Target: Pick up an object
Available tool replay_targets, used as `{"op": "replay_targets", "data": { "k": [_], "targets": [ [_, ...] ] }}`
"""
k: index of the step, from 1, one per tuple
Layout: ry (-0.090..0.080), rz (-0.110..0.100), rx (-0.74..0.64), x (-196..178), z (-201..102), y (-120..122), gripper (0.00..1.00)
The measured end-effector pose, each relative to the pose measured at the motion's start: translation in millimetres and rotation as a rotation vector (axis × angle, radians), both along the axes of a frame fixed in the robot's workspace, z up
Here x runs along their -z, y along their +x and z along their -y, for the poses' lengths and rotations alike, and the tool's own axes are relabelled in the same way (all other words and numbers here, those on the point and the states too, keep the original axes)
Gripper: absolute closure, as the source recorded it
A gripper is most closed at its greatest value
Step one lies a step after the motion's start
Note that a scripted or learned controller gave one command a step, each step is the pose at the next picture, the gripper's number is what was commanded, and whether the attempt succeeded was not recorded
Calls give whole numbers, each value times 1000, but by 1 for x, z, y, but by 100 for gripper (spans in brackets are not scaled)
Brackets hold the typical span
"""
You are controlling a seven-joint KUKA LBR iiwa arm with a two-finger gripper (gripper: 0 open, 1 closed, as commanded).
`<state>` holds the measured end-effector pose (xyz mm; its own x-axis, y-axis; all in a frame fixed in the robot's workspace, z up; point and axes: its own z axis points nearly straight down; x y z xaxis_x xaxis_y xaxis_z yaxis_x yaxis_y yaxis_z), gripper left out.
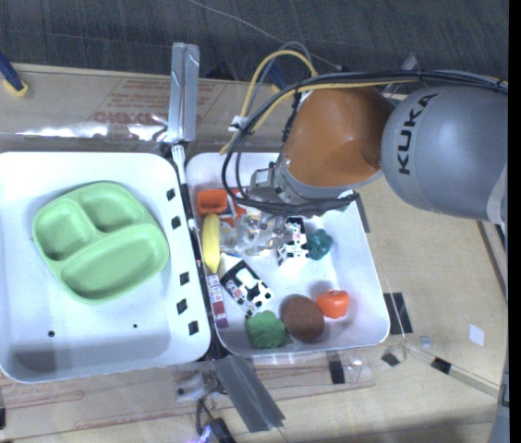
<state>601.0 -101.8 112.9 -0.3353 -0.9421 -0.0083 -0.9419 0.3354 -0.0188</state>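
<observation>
The right bin (364, 247) holds several small things. A yellow banana (212, 241) lies along its left wall, with an orange block (212, 200) just behind it. A black-and-white cow toy (289, 245) and a teal piece (320, 244) sit near the middle. Toward the front lie a black-and-white patterned box (247, 286), a green lump (267, 329), a brown ball (303, 316) and an orange-red fruit (333, 303). My gripper (259, 231) is low in the bin between the banana and the cow toy, under the orange wrist band (334, 141).
The left bin (20, 340) bears a green divided plate (102, 238). A metal bracket (184, 90) stands behind the wall between the two bins. Yellow and black cables (265, 72) loop above the wrist. The arm's grey body (445, 150) overhangs the right bin's back right corner.
</observation>
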Motion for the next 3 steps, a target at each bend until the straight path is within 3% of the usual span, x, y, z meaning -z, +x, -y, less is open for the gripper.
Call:
{"op": "replay_targets", "data": {
  "k": [1,2,3],
  "targets": [
    [-1,-18,42,-26,46,0,100],
    [-2,-22,-221,21,68,-93,100],
    [-6,-10,-174,-112,-3,-95,100]
  ]
}}
